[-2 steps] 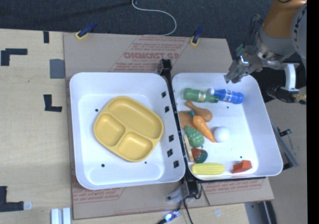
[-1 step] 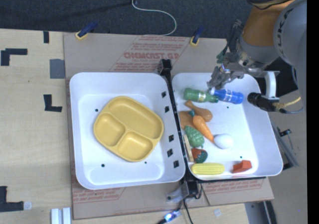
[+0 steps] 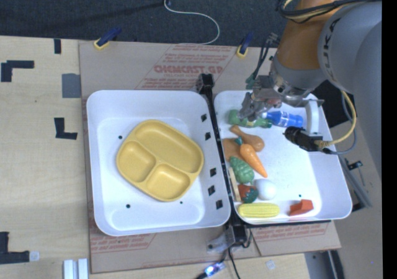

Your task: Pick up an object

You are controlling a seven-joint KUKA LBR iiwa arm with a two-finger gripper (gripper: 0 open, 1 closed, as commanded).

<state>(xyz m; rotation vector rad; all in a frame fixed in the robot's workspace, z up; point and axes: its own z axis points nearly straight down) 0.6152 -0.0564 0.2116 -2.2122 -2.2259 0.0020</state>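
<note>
Several toys crowd my claw [image 3: 251, 110] — I can't tell its state — so I'd centre on the green toy [image 3: 237, 117] first.

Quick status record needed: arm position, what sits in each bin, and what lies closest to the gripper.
gripper: low over the far left corner of the right bin
nearest items: green toy, blue bottle
right bin, other items: carrot, orange drumstick-shaped toy, white ball, corn cob, red piece
left bin: yellow divided plate
grasp: not visible between the fingers
</note>
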